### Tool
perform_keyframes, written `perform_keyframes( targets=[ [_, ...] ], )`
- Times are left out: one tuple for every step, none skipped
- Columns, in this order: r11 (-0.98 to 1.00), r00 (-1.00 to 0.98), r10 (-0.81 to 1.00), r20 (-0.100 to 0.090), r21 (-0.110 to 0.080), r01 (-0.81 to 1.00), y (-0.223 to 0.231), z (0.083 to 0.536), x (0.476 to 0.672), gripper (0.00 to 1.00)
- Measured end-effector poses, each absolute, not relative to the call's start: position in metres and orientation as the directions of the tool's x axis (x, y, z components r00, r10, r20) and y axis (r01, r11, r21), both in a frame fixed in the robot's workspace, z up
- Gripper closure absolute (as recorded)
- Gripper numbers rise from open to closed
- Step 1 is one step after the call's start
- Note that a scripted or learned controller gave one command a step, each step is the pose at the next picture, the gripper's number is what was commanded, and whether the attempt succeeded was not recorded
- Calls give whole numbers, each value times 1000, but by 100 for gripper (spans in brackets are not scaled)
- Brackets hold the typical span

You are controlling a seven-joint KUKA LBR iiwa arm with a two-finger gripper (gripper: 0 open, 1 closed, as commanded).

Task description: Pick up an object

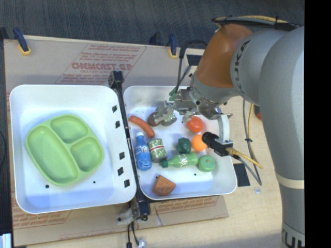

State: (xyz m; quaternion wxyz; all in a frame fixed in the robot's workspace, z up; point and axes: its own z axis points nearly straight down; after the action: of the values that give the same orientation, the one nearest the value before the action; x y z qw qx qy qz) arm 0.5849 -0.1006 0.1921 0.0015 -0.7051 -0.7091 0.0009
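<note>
Objects for the pick sat crowded in the right bin (227, 182): hot dog (141, 125), blue bottle (143, 151), small can (157, 150), green bottle (181, 161), dark green piece (183, 144), tomato (195, 124), orange ball (199, 143), green round piece (207, 163), brown cone (164, 185). Left bin (20, 190) held a green divided plate (64, 149). End effector (166, 113) hung low over the right bin's upper middle, beside a greyish-brown lump (155, 119); cannot tell how far open it was or whether it had anything. Arm (243, 61) came in from the right, wrist bent down and leftward, orange band up top. Judgement: a good pick here needed one isolated target, the hot dog or the lump, a straight-down descent, closing across the narrow side, clear of the bin wall and the tomato.
</note>
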Motion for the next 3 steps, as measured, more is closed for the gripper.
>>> perform_keyframes(
  targets=[
    [5,-5,1000,0,-6,1000,-129,91,618,0],
    [7,-7,1000,0,-3,1000,-92,92,656,0],
    [9,-9,1000,2,-16,1000,-93,101,654,100]
  ],
)
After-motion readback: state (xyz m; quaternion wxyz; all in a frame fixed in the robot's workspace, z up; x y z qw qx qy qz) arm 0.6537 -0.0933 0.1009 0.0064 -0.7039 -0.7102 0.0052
